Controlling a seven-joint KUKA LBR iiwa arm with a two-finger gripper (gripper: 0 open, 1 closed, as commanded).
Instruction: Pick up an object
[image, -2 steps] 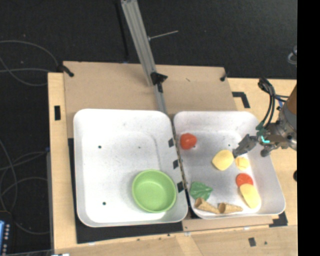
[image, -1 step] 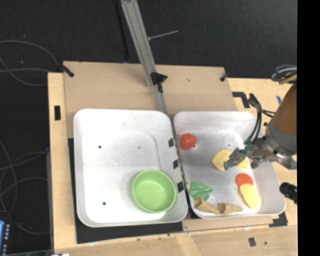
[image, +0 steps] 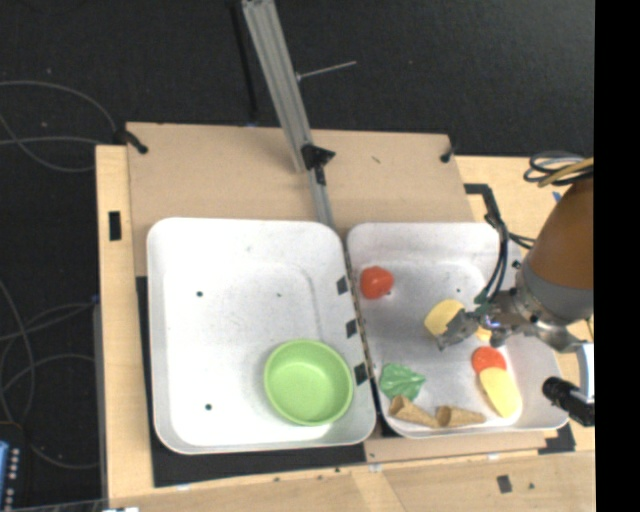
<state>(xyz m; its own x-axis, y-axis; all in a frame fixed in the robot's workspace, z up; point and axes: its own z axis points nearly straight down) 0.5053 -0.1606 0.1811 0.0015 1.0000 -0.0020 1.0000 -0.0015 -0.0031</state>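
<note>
The yellow lump (image: 443, 317) sits in the right bin (image: 420, 245), just beside the pincer (image: 462, 328). I cannot tell how the pincer is set. It should drop straight down and squeeze gently.

A robotics lab is showing here: a bare plywood counter (image: 400, 160) is carrying two white bins (image: 190, 250), loose cables (image: 40, 130) are trailing over dark flooring, and a metal camera pole (image: 285, 90) is rising behind.
</note>
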